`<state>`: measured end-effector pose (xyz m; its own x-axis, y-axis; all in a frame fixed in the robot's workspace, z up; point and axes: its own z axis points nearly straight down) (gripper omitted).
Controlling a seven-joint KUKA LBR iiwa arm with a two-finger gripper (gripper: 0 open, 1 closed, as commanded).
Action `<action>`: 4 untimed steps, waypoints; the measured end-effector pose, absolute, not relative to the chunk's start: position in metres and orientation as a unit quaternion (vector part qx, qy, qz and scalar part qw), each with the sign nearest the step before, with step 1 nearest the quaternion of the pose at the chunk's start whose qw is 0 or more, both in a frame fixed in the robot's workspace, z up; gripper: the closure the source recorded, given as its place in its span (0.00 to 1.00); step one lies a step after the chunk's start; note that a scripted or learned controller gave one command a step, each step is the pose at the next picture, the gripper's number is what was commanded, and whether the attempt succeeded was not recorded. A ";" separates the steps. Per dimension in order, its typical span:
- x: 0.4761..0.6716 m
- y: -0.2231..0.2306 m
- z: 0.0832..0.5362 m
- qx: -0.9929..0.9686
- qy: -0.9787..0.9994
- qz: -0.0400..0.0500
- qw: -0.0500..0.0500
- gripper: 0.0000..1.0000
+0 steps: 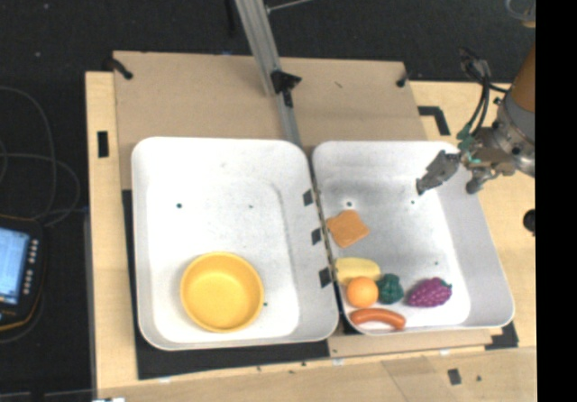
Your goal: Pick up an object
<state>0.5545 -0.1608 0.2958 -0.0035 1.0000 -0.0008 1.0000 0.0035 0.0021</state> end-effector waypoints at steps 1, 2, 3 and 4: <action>0.555 -0.161 0.296 0.706 0.708 0.001 0.001 0.00; 0.555 -0.157 0.234 0.707 0.707 -0.002 -0.002 0.00; 0.548 -0.158 0.189 0.707 0.707 -0.001 -0.001 0.00; 0.555 -0.152 0.137 0.707 0.707 -0.001 -0.001 0.00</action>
<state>0.5552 -0.1522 0.1370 0.0007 1.0000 -0.0007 1.0000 -0.0007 -0.0033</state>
